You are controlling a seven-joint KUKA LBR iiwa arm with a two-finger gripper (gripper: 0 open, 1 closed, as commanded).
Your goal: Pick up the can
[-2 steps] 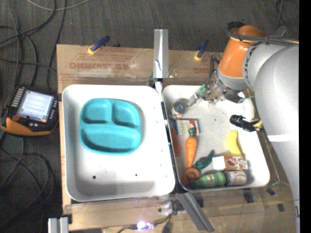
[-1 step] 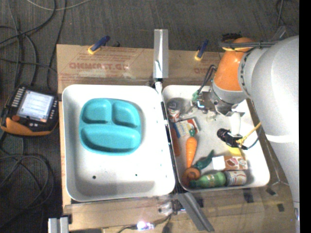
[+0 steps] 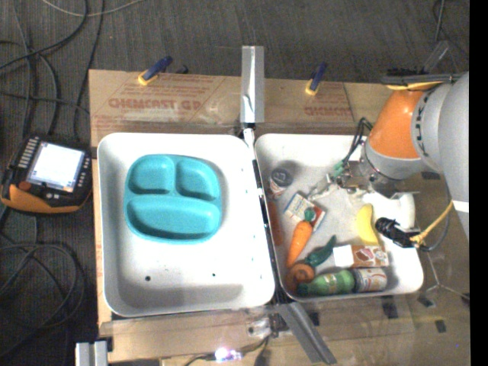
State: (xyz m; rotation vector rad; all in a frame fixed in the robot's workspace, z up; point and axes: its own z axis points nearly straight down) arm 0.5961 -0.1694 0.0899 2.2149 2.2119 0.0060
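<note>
A dark carpeted floor strewn with black cables surrounds a brown cardboard-topped bench (image 3: 191, 101) carrying two shallow white bins side by side. The left white bin (image 3: 114, 227) holds a turquoise plastic divided tray (image 3: 175, 197) with three compartments. The right white bin (image 3: 410, 269) holds a cluster of items: a small grey metal can (image 3: 280, 178) standing near the bin's upper-left corner, a red-and-white carton (image 3: 303, 207) just below it, an orange carrot (image 3: 300, 239), a yellow banana (image 3: 367, 225), a green bottle (image 3: 329, 282) lying along the lower wall, and a dark green pepper-like piece (image 3: 322, 253). The grey arm with an orange band (image 3: 396, 128) reaches in from the right; its two-finger gripper (image 3: 341, 177) hangs over the upper middle of the right bin, to the right of the can and apart from it. Whether its jaws stand apart or closed cannot be told. An orange-edged handheld pendant (image 3: 49, 172) lies on the floor at left.
</note>
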